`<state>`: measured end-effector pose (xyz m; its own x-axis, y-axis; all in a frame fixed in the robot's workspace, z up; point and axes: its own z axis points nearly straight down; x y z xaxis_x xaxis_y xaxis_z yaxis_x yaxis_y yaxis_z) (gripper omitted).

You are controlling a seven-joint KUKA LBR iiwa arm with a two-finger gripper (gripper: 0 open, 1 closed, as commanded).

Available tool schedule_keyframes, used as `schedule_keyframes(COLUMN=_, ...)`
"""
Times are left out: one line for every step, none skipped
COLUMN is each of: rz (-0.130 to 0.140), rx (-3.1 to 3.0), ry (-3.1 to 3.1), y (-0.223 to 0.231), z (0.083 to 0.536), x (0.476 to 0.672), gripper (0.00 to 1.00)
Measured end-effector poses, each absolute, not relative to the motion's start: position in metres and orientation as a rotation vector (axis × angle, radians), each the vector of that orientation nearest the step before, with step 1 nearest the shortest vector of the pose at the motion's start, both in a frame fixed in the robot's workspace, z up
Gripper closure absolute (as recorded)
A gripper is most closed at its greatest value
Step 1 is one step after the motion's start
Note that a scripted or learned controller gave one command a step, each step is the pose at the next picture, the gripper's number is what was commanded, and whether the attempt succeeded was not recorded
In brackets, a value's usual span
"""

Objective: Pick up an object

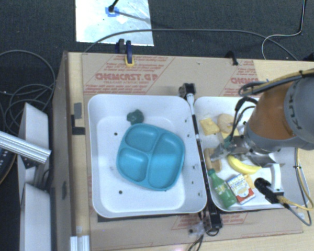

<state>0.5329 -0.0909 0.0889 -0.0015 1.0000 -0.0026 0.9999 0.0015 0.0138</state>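
Observation:
My gripper is low in the right bin, near its left wall. The grey arm with its orange band covers the bin's middle and right. A yellow banana lies just right of the gripper, partly under the wrist. A green bottle lies below the gripper by the left wall. Next to the bottle rests a small red and white carton. A pale yellow block and a tan round piece sit at the bin's far left end, above the gripper.
The left bin holds a blue divided plate and a small dark teal object behind it. A black clip sits on the divider between the bins. Cables trail along the right side of the bench.

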Motion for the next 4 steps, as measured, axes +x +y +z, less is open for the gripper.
schedule_keyframes(rz=0.010, rx=2.212, ry=2.218, y=-0.122, z=0.088, x=0.612, gripper=0.00)
schedule_keyframes(rz=0.009, rx=2.215, ry=2.217, y=-0.124, z=0.088, x=0.546, gripper=0.00)
schedule_keyframes(rz=0.014, rx=2.213, ry=2.212, y=-0.104, z=0.089, x=0.503, gripper=0.00)
schedule_keyframes(rz=0.026, rx=2.209, ry=2.217, y=-0.101, z=0.102, x=0.506, gripper=1.00)
